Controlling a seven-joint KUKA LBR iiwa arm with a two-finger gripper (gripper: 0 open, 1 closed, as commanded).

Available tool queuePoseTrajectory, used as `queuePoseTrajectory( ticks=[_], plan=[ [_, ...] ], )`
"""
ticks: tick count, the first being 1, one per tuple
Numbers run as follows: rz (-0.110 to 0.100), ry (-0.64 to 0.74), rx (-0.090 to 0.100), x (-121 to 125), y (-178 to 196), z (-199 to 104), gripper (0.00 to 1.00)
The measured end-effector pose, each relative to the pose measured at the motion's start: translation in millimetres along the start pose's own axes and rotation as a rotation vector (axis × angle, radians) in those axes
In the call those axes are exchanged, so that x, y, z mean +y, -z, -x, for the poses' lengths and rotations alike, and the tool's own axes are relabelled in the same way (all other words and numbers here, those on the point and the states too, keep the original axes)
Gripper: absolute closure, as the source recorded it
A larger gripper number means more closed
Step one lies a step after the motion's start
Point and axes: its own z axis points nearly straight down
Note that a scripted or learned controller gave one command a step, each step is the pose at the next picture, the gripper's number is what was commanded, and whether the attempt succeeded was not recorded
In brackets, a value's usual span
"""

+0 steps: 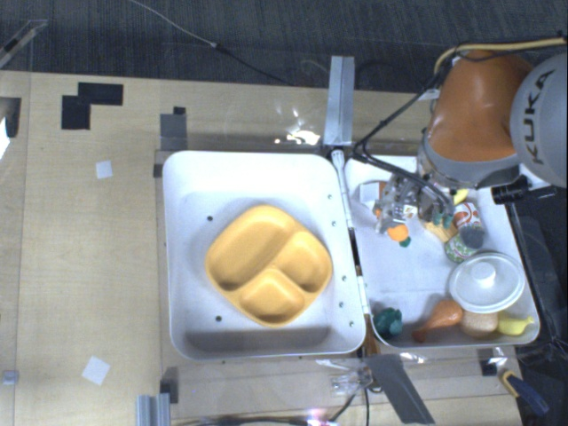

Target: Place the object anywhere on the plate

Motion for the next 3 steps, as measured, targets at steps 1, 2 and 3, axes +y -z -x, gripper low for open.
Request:
queuePoseTrajectory(
  ticks=[1,2,3],
  plan=[
    [0.002,-0.145,0.003,69,12,-30,1.0],
    [0.002,0.016,0.005,127,-2,-73,1.0],
    [0.005,0.086,0.005,207,-16,-63,1.0]
  ],
)
